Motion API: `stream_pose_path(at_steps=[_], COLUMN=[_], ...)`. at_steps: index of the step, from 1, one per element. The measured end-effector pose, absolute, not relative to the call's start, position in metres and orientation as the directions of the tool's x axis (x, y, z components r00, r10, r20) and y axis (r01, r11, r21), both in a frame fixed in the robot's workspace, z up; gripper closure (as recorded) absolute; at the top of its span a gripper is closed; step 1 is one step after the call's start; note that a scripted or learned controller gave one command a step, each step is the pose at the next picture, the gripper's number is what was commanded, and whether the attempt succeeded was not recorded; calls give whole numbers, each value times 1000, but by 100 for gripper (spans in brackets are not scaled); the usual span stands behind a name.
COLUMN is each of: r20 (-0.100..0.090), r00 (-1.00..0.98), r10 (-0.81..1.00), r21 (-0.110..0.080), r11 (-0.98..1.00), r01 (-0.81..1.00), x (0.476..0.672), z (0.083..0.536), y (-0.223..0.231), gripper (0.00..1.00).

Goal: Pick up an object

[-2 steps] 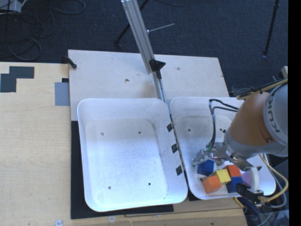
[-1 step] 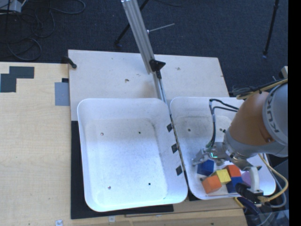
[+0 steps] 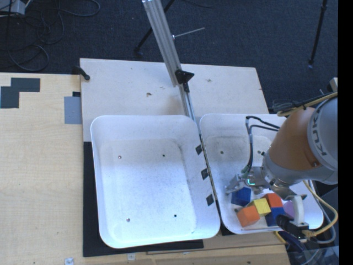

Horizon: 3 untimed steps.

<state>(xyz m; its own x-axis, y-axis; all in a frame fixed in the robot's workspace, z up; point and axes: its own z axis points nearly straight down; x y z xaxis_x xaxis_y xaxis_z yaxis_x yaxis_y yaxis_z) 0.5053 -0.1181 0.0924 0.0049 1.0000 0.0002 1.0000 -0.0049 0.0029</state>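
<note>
A blue block (image 3: 240,196) lies in the right bin (image 3: 220,131), near its front, touching an orange block (image 3: 249,215) and close to a yellow block (image 3: 262,206). It looks light and rigid; its flat opposite faces suit a pinch. The end effector (image 3: 241,182) hovers just above it; whether it is open, I cannot tell. The neighbours crowd one side, while the left bin (image 3: 110,142) offers open room.

bins (image 3: 143,131) – smooth white plastic | bench (image 3: 38,164) – pale matt wood | rail (image 3: 162,32) – ribbed grey metal
</note>
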Motion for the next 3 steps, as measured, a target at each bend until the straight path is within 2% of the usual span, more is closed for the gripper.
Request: stream_pose_path(at_steps=[1,2,3], r20=[0,-1,-4], r00=[6,11,7], r10=[1000,1000,1000], r21=[3,5,17], r11=[-6,-11,-7], r01=[1000,1000,1000], x=[505,506,496], z=[92,102,94], y=[-118,-119,-110], gripper=[0,100,100])
